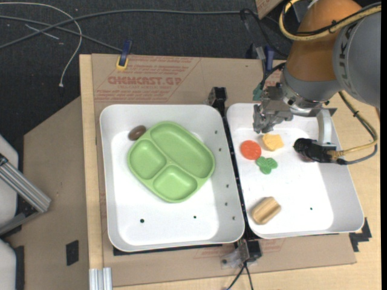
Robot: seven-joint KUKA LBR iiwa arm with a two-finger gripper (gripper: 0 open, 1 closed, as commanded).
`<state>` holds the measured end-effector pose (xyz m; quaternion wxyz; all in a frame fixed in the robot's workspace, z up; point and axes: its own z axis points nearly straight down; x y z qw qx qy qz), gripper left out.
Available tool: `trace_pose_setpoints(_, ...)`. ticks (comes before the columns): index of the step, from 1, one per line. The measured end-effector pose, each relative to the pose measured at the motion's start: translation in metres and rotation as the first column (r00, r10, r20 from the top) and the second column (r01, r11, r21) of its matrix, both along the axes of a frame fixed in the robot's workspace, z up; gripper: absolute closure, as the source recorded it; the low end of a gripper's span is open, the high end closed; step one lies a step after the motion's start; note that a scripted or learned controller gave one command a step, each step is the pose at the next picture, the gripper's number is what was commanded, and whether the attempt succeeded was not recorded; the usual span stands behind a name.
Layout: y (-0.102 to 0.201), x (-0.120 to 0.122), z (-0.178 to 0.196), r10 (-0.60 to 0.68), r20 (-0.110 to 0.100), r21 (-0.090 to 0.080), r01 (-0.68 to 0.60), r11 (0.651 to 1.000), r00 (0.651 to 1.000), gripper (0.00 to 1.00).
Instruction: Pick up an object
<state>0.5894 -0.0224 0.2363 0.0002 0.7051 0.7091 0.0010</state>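
One yellow piece (273, 141) lies just below-right of the pincer (264, 124) (whose spread I cannot tell), nearer than the orange disc (251, 150).

Just below my grey gripper (264, 125) lie a yellow block (273, 141), an orange-red disc (251, 149) and a green broccoli-like piece (266, 165). Farther below sits a tan bread roll (265, 210). Off to my left, a light green divided plate (171, 161) and a brown lump (138, 132) rest in a white bin (115, 180).
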Motion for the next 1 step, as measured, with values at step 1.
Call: trace_pose_setpoints(1,0.0495,0.0049,-0.0067,0.000,0.000,0.000,0.000,1.000,1.000,1.00)
